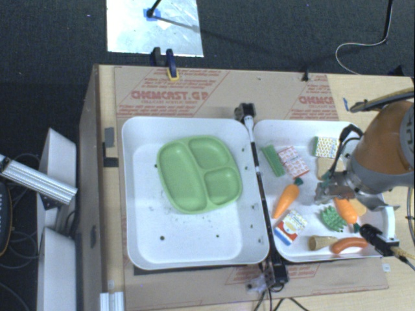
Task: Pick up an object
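The right bin [305, 127] holds several toy foods. An orange carrot [286, 199] lies near its left wall, with a green block [272, 160] and a red-and-white packet [292, 161] behind it. A yellow-green card [325, 147] lies at the back. At the front are a small carton [291, 227], a green leafy piece [332, 218], an orange piece [346, 210], a cone [320, 242] and a red sausage [348, 244]. My gripper [326, 191] is low in the right bin, just right of the carrot's top and just behind the leafy piece. The arm's wrist hides what is under it.
The left bin [139, 173] holds a green divided plate [198, 173]. A black divider [257, 173] runs between the bins. The arm's grey and orange body [382, 151] covers the right bin's right side. Cardboard [194, 92] lies behind the bins.
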You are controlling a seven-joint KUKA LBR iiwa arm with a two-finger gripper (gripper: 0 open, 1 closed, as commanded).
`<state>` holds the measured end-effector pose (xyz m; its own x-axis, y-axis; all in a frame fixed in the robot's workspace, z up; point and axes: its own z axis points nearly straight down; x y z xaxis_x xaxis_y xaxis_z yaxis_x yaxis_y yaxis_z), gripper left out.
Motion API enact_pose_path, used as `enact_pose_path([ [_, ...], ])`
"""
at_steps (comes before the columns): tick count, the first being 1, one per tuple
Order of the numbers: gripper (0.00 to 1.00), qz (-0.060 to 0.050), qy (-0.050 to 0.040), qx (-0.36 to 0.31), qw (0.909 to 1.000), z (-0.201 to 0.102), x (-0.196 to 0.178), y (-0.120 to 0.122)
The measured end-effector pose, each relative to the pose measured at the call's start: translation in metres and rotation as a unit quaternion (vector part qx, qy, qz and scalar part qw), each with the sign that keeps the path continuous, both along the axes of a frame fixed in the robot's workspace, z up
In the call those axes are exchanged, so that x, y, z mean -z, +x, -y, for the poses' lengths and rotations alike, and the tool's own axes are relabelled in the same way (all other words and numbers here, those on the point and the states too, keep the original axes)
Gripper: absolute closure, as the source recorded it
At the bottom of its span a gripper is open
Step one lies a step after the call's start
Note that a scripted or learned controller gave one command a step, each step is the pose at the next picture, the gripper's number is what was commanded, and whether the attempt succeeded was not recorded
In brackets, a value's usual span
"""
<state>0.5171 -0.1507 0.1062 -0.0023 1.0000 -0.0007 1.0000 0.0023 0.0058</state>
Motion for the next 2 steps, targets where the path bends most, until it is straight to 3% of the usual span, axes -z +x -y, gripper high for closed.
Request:
enact_pose_path([
  [1, 0.0, 0.0, 0.0001, 0.0, 1.0, 0.0, 0.0, 0.0],
  [2, 0.0, 0.0, -0.0024, 0.001, 1.0, -0.051, 0.021, 0.042],
])
